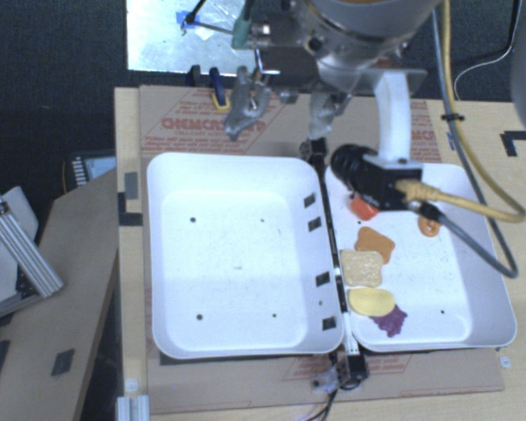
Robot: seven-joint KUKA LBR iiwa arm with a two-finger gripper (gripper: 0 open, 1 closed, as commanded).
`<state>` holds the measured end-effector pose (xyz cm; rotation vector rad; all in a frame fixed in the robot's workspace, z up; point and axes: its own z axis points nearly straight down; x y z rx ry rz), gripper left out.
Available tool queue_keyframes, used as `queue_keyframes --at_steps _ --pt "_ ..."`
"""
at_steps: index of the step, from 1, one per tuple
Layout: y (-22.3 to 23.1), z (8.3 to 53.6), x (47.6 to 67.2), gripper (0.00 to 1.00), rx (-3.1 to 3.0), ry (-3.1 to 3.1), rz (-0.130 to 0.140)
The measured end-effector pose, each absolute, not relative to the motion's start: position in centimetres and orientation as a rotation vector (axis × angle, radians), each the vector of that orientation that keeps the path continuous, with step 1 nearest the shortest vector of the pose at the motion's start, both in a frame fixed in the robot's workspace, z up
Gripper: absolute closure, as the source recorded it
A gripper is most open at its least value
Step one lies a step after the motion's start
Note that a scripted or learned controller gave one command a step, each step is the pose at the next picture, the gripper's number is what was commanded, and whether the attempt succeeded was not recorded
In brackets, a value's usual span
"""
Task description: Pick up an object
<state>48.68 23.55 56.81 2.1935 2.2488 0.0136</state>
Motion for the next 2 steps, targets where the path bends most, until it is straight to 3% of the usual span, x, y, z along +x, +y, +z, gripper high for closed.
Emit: queue_keyframes --at_steps 2 --pt "23.55 56.81 48.68 0.00 2.194 2.249 0.014"
